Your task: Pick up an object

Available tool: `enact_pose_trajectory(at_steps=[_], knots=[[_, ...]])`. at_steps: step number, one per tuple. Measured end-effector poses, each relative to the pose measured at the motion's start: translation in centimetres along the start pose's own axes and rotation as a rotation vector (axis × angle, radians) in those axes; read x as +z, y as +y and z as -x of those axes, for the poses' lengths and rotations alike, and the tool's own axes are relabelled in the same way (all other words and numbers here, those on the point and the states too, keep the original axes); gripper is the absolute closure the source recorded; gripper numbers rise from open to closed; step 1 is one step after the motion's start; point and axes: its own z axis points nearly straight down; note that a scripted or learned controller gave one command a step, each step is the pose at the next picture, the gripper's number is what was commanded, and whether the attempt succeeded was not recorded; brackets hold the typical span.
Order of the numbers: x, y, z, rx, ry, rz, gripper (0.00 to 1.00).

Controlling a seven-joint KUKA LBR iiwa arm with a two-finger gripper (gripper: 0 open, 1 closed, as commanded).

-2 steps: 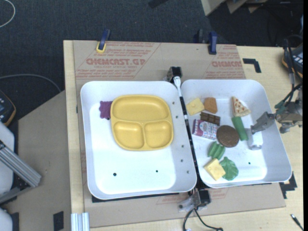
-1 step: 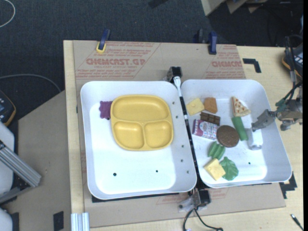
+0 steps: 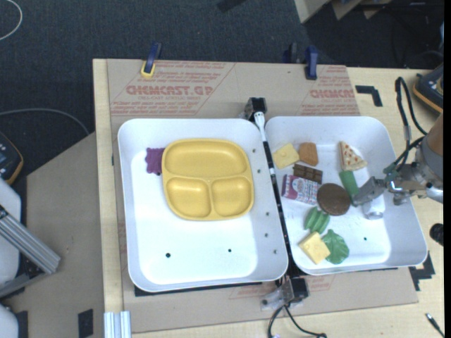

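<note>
- Camera view looks down at a slant on a worktop covered with printed brown board, bearing two shallow white bins side by side.
- The left bin holds a yellow divided plate in its upper half, with a purple piece touching the plate's left edge.
- The right bin holds the small things: a pale yellow block, a tan piece just beside it, and a pizza slice near the upper right.
- Below these lie a dark chocolate bar, a pink-and-white packet, a round brown disc and a green stick touching the disc's upper right.
- Lower down sit a green pepper-like piece, a yellow cheese wedge and a green leafy lump, the last two touching.
- The arm reaches in from the right, and its end effector hangs low over the right bin, just right of the brown disc and the green stick.
- Whether its fingers are spread or pressed together cannot be told; nothing is seen pinched between them.
- A blue clamp and a yellow-tipped clamp grip the far edge of the board.
</note>
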Motion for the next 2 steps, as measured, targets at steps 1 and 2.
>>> enact_pose_trajectory(at_steps=[1,2], knots=[[5.7,-0.1,1.0,0.001,-0.001,0.001,0.00],[10.1,-0.1,0.9,0.001,-0.001,0.002,0.00]])
